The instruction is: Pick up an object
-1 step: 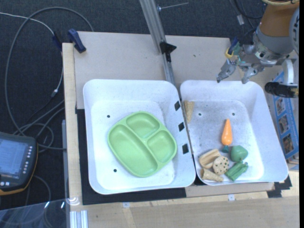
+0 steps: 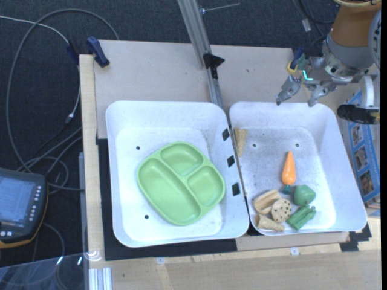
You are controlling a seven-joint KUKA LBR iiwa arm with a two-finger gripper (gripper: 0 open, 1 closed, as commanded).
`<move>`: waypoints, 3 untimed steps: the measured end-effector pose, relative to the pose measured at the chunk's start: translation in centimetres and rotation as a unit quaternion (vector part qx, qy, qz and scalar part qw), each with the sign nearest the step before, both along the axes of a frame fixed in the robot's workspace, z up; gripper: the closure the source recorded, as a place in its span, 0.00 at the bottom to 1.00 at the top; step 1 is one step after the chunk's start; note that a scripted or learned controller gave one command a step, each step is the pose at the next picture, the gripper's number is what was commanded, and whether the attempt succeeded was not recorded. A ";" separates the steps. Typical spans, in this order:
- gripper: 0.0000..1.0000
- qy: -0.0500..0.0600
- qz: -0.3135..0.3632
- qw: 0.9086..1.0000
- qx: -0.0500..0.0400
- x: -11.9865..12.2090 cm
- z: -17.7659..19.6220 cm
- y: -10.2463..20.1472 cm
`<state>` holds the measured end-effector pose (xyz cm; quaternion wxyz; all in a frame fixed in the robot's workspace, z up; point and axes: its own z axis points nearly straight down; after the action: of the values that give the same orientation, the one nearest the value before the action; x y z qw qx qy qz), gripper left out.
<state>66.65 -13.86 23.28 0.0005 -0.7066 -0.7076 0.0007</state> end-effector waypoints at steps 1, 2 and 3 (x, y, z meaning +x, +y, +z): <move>0.00 0.003 -0.001 1.000 0.001 -0.1 -6.3 -0.1; 0.00 0.003 0.000 1.000 0.001 0.1 -12.6 0.2; 0.00 0.001 0.000 1.000 0.000 0.1 -14.1 0.3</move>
<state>66.73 -13.55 9.21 0.0015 -0.7065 -0.7077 0.0013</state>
